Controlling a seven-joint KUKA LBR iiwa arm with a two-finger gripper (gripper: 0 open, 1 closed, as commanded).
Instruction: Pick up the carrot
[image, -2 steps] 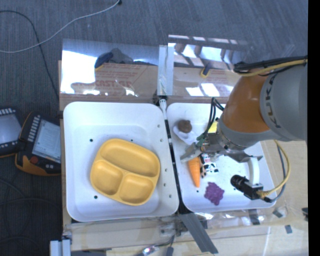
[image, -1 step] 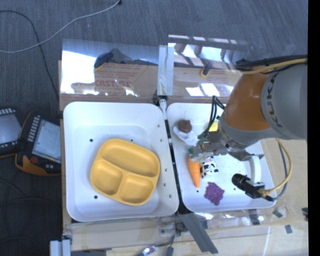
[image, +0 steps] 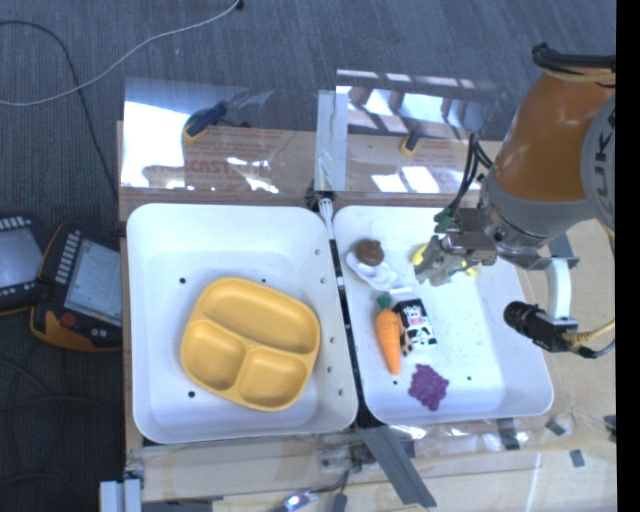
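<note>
Two white bins sit below the metal claw (image: 447, 262), whose opening cannot be judged. Nearest, down-left of it, lies the black-and-white carton (image: 416, 324), touching the orange, green-topped toy carrot (image: 389, 338); farther left, a yellow divided tray (image: 250, 341). Risk: descending fingers may strike the carton.

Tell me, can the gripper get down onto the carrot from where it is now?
Probably yes. The gripper hangs over the right bin, up and right of the carrot. Nothing lies on top of the carrot, though the small black-and-white carton sits tight against its right side.
</note>
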